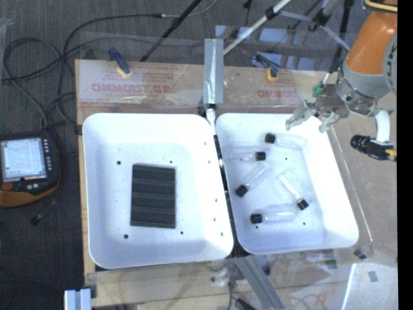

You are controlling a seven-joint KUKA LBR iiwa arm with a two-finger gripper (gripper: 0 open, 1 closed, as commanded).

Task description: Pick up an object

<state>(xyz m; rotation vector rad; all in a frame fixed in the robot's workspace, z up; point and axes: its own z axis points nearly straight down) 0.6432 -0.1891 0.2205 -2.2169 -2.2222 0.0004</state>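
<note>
The gripper (pixel 312 117) hangs above the far right corner of the right bin (pixel 335 228), its fingers (pixel 297 121) spread apart with nothing between them. What it could take lies below and to the left of it in the camera view: five clear vials with black caps scattered over the right bin's floor.

The nearest vial (pixel 282 139) lies just beside the fingers, down and left, with its cap toward the left and its long axis close to level across the view, tilted slightly. A second vial (pixel 248 154) lies a little further on, also running left to right. A third (pixel 251 179) slants from lower left to upper right near the bin's middle, a fourth (pixel 292 192) slants the other way toward the right wall, and the fifth (pixel 273 216) lies nearly level close to the near wall.

So the coming move probably turns on a short drop toward the nearest vial, with the fingers set across its long axis (a clear round tube is likely to roll or slip if caught at its end). The bin floor is smooth white and shallow, and the vials lie apart from one another, so there seems room to close on one without touching the rest.

The left bin (pixel 103 237) holds a dark ribbed block (pixel 153 195), well apart from the gripper. Both bins sit on the desk (pixel 161 89).
</note>
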